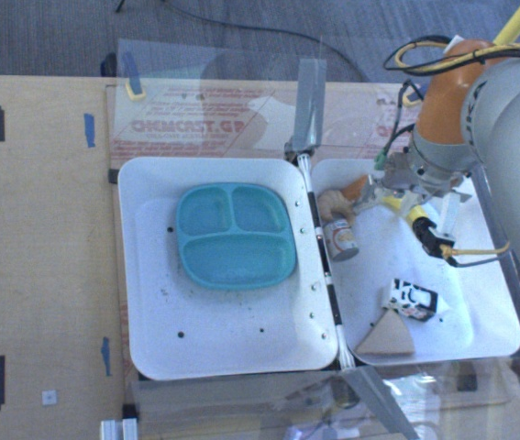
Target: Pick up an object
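Camera view — fingers (376,191) beside brown object (334,202).

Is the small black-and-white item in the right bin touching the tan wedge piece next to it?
Cannot tell. In the camera view the black-and-white item sits right at the upper edge of the tan wedge; no gap shows, but real contact versus overlap from the slant is unclear.

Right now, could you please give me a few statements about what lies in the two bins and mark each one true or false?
1. The teal divided plate lies in the left bin. True.
2. The small can stands on the plate. False: it is in the right bin, near the divider.
3. The gripper is over the right bin. True.
4. The tan wedge lies at the right bin's far edge. False: it lies at the near edge.
5. A black-and-white item lies beside the wedge. True.
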### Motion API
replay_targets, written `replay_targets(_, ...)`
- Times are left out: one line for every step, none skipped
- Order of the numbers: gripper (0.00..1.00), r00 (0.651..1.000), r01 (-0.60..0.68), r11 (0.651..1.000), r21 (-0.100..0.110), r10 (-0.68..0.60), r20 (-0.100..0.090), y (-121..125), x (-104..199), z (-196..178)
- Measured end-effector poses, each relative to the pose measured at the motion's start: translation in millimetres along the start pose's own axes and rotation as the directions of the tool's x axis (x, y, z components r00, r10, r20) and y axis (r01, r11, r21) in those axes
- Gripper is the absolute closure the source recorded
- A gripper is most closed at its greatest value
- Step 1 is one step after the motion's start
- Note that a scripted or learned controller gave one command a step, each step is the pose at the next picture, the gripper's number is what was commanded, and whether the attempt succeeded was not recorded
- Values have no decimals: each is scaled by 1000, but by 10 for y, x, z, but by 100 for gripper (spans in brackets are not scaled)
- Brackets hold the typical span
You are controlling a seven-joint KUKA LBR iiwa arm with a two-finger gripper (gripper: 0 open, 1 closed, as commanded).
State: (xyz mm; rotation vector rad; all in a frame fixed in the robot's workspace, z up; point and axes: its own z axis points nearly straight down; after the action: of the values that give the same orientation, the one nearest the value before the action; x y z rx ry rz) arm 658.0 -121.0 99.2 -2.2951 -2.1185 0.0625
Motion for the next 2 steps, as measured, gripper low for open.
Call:
replay_targets(0, 996, 81, 997, -11, -82, -34, 98, -408, 107)
replay_targets(100, 997, 82, 996, -24, -82, -10, 112, -474, -17)
